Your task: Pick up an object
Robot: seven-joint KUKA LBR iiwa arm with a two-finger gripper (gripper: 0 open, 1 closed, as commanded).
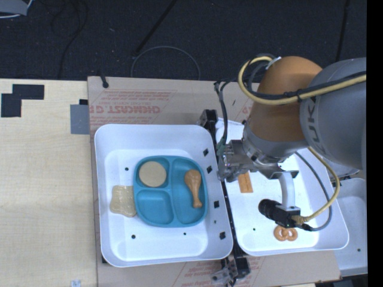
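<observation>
Farthest left of the fingers (229,166) lies the pale wooden worktop (42,160), and on it stands the left bin (114,139), whose right wall runs just beside the fingers. Inside that bin, well to the left of the fingers and a little lower in the view, a slice of bread (123,200) lies flat on the bin floor, touching the left edge of a blue tray (161,211). The tray has three compartments: a round biscuit (151,173) sits in the upper left one, and a drumstick (194,187) lies in the right one, the nearest thing to the fingers on their left. The fingers themselves hang over the seam between the two bins, under the grey arm (335,118), and whether they are apart or together cannot be told from here; nothing is seen between them. Just to their right and slightly lower, an orange block (245,183) lies on the floor of the right bin (323,244), near the fingers but apart from them. Farther to the lower right, well away from the fingers, a pretzel (285,234) lies near the front wall of that bin.
</observation>
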